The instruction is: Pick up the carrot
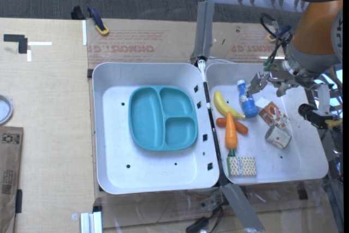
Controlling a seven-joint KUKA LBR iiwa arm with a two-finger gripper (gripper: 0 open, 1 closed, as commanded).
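The carrot (231,133) is orange and tapered. It lies near the left wall of the right bin (305,169), pointing up and down the view. It crosses a short reddish-orange piece (240,128). My gripper (269,85) hangs over the back of the right bin, up and to the right of the carrot and well apart from it. Its fingers (254,85) are spread open with nothing between them. The arm's orange band (319,19) shows at the upper right.
A yellow banana (225,106) and a blue bottle (248,101) lie just behind the carrot. Two small cartons (272,114) (278,138) sit to its right, and a patterned packet (242,166) in front. The left bin (106,133) holds a teal divided plate (143,117).
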